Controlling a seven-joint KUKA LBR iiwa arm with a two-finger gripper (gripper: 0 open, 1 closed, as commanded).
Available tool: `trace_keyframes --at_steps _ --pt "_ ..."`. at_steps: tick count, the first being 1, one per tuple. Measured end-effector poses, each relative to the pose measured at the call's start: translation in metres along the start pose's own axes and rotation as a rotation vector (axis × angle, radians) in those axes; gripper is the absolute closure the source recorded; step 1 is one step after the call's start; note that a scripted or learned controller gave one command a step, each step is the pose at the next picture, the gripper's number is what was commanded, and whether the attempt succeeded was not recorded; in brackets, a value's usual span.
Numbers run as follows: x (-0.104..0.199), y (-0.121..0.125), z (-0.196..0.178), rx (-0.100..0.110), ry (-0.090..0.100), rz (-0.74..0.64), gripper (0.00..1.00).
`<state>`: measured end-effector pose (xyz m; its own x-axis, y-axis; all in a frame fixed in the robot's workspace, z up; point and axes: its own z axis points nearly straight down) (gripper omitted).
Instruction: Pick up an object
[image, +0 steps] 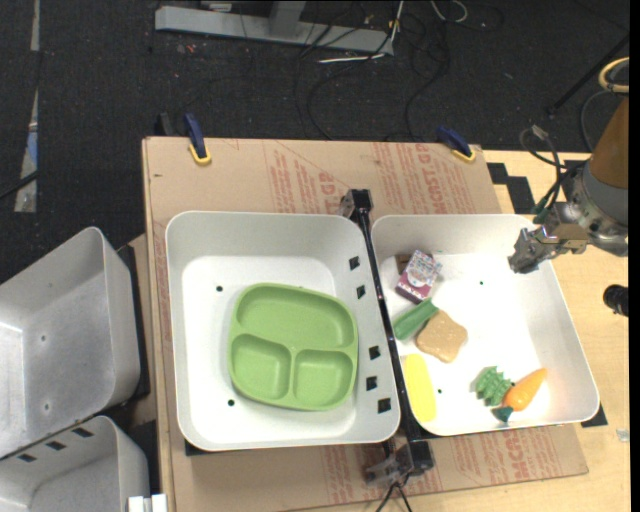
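The right bin holds a small pink and white packet, a green pickle-like piece, a tan slice of bread, a yellow banana-shaped piece, a carrot with green leaves. My gripper hangs over the far right rim of this bin, well apart from all the objects. Nothing shows between its fingers.
The left bin holds a green divided plate. A black divider bar runs between the bins. Grey containers stand off the bench at the left. Cables lie on the dark floor behind.
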<state>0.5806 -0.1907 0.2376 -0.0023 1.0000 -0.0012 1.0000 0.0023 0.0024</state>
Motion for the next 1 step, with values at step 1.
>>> trace_keyframes --at_steps 1 --pt "0.0554 0.0076 -0.0085 0.001 0.002 -0.005 1.00"
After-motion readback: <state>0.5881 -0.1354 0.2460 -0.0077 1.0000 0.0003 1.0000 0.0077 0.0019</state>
